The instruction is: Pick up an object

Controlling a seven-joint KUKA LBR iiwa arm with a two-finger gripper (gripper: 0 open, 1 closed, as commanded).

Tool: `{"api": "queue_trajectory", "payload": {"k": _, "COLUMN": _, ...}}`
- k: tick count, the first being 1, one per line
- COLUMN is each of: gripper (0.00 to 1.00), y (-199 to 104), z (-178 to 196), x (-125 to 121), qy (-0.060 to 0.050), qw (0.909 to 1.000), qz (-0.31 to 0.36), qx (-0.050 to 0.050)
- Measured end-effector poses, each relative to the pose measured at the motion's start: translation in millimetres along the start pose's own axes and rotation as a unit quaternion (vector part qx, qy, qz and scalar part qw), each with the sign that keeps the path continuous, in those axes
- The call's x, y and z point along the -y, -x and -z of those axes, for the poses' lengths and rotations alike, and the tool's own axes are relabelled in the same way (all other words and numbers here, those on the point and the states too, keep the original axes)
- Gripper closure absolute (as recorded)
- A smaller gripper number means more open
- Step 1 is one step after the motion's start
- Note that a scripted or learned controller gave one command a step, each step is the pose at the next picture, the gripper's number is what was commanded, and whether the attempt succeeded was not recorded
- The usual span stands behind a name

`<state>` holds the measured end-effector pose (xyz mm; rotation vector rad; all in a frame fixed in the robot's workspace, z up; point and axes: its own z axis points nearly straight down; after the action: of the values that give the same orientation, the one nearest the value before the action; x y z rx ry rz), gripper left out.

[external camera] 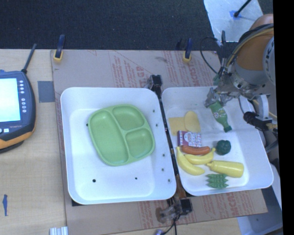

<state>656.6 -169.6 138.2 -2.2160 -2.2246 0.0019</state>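
The grey arm with its orange band reaches in from the right, and its gripper (pixel 217 98) hangs over the far part of the right-hand shallow white bin (pixel 257 183). A small green bottle with a pale label (pixel 220 115) sits tilted with its upper end between the fingers, so they look closed on its top, the body slanting down and to the right. Whether its lower end touches the bin floor cannot be told.

The other toys lie clustered nearer in the same bin: a yellow cheese slice (pixel 185 122), a red sausage (pixel 195 149), a yellow banana (pixel 193 162), a dark green broccoli piece (pixel 223 147), probably left loose so any one can be picked. The light green divided plastic plate (pixel 121 134) lies alone in the left-hand white bin (pixel 77 186), well apart. A handheld control pendant with a screen (pixel 9 108) rests on the surface at the left.
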Motion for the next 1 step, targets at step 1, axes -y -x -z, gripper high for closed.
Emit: {"api": "queue_trajectory", "payload": {"k": 1, "gripper": 1.00, "y": -93.5, "z": 54.1, "x": 32.2, "qy": -0.001, "qw": 1.0000, "qz": 0.002, "qx": 0.000}}
